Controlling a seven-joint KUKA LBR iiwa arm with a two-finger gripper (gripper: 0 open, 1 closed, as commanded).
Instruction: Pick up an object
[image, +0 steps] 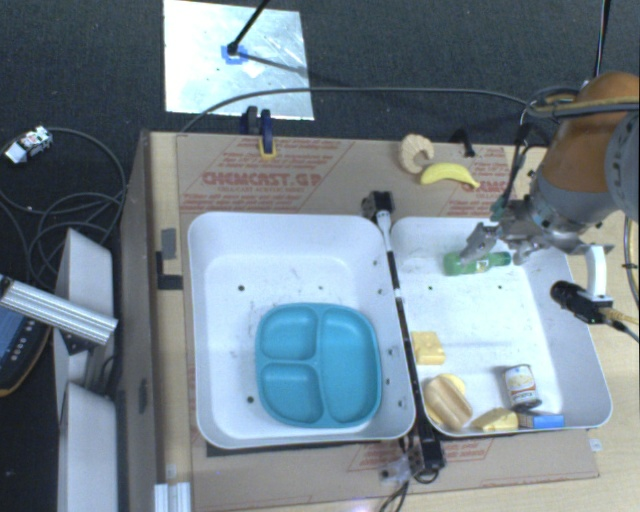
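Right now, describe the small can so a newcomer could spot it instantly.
Start at the right white bin, the one without the blue divided plate. Go to its near right corner, where a few yellowish food items cluster. The small can stands there upright: the only cylinder, with a dark label and pale top.

Probably lab: cabled bench (300, 175), bins (230, 250).

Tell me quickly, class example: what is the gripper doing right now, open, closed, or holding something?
Gripper: right above the green object in the right bin; open or closed cannot be told, and no hold is visible.
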